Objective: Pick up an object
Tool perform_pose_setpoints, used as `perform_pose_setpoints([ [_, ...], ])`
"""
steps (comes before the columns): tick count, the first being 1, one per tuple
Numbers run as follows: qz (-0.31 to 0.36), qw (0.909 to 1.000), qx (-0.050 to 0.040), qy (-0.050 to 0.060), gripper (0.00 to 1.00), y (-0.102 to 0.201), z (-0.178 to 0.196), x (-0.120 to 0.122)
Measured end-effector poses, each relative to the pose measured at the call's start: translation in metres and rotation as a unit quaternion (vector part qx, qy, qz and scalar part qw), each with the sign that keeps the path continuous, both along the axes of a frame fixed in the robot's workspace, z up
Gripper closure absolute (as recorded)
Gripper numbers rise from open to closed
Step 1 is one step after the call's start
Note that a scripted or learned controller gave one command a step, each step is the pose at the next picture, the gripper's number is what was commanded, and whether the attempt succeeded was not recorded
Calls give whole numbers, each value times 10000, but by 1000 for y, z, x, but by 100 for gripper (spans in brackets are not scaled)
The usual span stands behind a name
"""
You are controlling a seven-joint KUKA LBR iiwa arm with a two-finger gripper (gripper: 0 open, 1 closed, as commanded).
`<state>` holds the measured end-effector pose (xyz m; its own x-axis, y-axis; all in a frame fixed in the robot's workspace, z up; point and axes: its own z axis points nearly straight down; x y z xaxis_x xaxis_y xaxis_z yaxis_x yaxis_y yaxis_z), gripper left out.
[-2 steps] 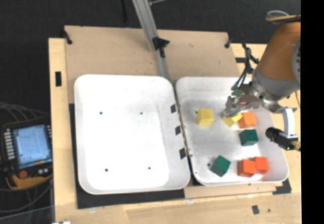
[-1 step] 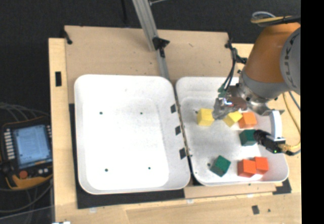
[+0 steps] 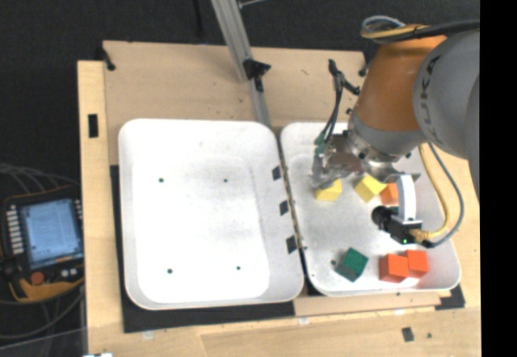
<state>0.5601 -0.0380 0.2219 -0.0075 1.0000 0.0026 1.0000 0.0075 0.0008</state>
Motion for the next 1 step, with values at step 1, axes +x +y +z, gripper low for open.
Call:
perform_pose_setpoints([
  [1,4,10000,4,11,100,57,9,-14],
])
